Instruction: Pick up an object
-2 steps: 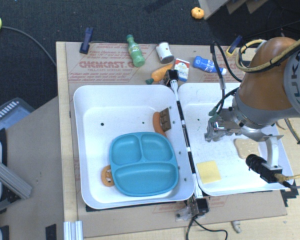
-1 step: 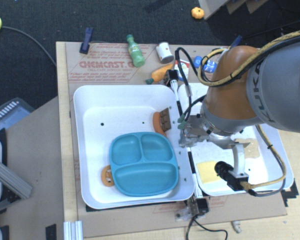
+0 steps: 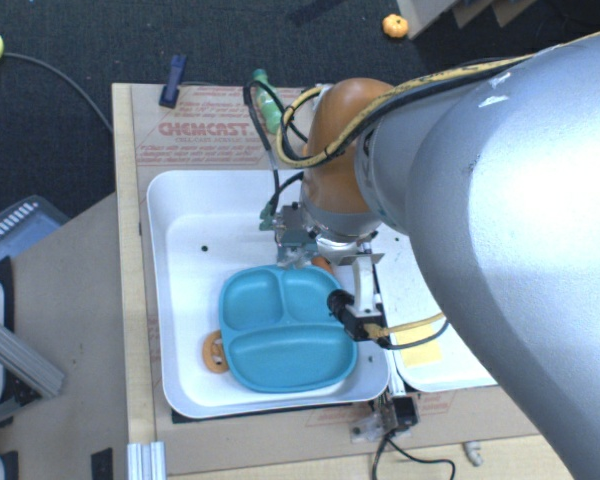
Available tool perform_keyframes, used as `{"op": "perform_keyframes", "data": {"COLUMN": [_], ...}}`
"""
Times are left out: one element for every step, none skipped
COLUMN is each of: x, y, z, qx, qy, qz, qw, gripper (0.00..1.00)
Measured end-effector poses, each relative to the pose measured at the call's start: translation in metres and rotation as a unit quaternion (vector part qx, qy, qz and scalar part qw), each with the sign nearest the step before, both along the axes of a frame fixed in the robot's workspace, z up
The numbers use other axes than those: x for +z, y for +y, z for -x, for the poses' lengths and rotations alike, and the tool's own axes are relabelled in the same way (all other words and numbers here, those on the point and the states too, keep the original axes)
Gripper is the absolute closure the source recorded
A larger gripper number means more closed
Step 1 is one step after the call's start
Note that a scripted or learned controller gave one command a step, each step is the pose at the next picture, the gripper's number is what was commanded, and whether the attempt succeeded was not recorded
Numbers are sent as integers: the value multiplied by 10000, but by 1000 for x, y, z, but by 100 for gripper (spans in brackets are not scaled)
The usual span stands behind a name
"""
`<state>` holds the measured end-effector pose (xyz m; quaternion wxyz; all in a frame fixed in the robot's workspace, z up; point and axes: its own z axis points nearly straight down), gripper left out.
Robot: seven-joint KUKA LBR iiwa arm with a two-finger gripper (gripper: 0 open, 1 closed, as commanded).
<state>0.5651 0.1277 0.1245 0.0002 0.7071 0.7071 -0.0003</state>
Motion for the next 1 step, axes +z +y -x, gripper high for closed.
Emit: {"op": "perform_keyframes", "data": {"x": [173], "y": [-15], "z": [-51], "qx": [7], "qy": [-18], "qz": [-2], "qw": [10000], "gripper": [100]}}
